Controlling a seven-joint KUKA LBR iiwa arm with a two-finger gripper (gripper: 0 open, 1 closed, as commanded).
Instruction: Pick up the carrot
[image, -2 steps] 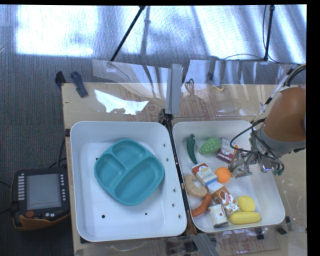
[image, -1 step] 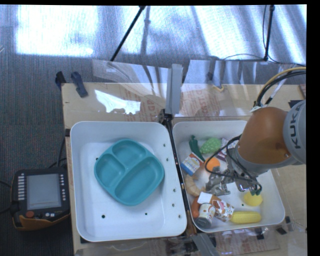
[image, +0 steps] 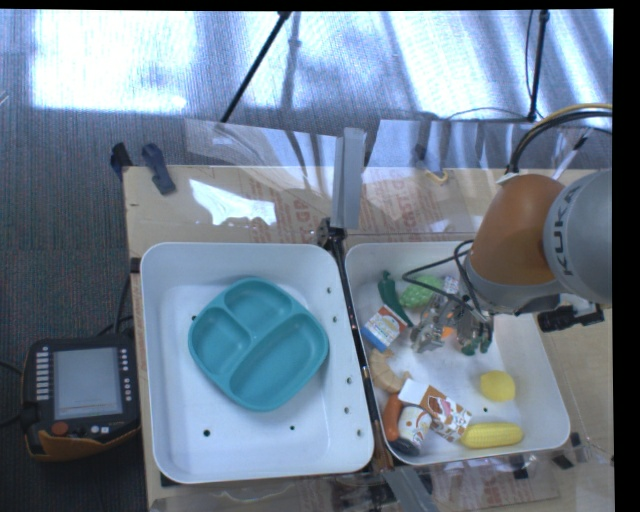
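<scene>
Corn cob (image: 491, 435) front right bin; "KUKA" lettering on arm (image: 563, 245).

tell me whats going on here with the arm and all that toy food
A KUKA arm reaches from the right into the right bin, its gripper low among the toy food with something orange beside it, possibly the carrot. Whether it holds anything is unclear. A lemon, a corn cob and a small carton lie nearby. The left bin holds a teal divided plate.
</scene>
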